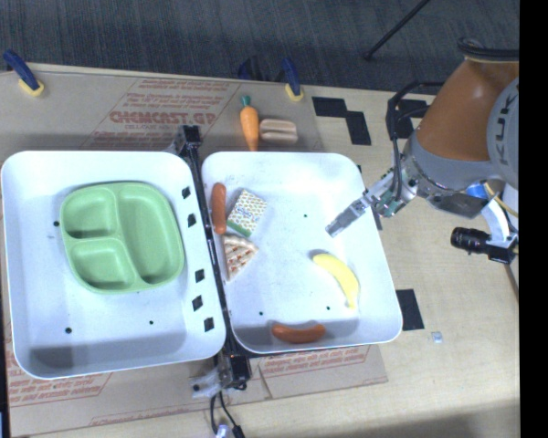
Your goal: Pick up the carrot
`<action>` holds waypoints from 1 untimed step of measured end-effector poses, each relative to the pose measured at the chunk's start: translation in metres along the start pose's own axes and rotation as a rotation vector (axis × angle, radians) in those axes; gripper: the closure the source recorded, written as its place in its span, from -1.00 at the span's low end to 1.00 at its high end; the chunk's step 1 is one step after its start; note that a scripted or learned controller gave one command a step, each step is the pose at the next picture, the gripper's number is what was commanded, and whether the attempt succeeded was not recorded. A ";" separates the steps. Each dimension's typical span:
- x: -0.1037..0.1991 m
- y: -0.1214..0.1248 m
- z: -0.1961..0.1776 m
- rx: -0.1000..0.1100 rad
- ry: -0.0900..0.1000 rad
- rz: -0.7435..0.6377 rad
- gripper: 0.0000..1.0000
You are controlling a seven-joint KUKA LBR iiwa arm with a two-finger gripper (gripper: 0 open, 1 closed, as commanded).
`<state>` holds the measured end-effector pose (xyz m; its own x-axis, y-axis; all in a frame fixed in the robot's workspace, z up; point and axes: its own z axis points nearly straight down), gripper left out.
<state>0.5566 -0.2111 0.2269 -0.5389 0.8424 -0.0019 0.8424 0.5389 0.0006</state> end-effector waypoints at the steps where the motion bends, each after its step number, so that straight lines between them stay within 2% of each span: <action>1: 0.027 -0.043 0.111 0.002 0.002 0.111 -1.00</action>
<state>0.5060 -0.2113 0.1156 -0.4420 0.8970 0.0001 0.8970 0.4420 -0.0009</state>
